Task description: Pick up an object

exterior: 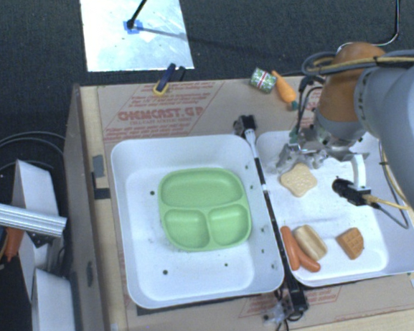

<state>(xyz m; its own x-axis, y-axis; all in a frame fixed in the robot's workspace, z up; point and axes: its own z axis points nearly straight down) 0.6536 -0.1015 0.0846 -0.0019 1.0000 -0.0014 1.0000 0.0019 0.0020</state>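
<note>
One pale scalloped cracker (298,180) — flat, right bin (402,252).

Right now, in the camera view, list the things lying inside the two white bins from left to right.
Green divided plate in the left bin → hot dog → orange waffle piece, both in the right bin. The cracker sits above the hot dog, so I leave it unordered.

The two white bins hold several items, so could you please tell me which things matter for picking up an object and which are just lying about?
Belong to the job:
- gripper, low over the right bin
- cracker, just under the gripper
- hot dog
- orange waffle piece

Lying about:
- green divided plate in the left bin
- toy carrot and small can on the cardboard beyond the bins
</note>
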